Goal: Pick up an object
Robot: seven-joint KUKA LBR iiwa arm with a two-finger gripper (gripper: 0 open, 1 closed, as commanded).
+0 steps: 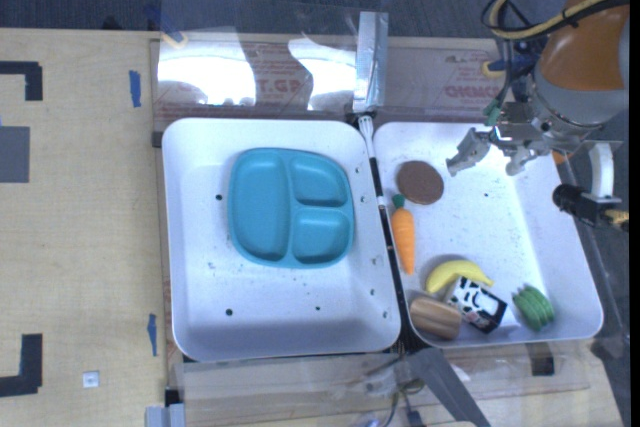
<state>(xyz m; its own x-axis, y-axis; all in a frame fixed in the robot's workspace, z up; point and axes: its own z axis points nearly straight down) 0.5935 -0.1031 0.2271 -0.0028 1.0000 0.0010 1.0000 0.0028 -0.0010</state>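
The two-finger claw (493, 152) hangs spread apart over the far part of the right-hand shallow white bin (575, 245), with nothing between its fingers; one finger points toward the left, the other toward the right. Nearest to it, just left and slightly nearer the camera, lies a flat brown disc (419, 182), probably a toy cookie: thin, stiff and low, so likely hard to pinch except across its rim. Just below the disc lies a small orange toy carrot with a green top (402, 237), along the bin's left wall; it looks light, rigid and smooth, and is best taken across its narrow middle, though the wall crowds one side. Along the bin's near edge cluster a yellow toy banana (455, 273), a tan rounded block like a bread roll (434, 316), a black-and-white patterned piece (477, 303) and a green ribbed toy vegetable (533, 305); the first three touch or overlap, so a finger may not enter cleanly, while the green piece stands somewhat apart. The bin floor is smooth, glossy white, likely slippery, and mostly bare in the middle. The left-hand shallow white bin (190, 245) holds a blue divided plastic plate (292, 206). Both bins rest on a pale wooden bench (70, 215).
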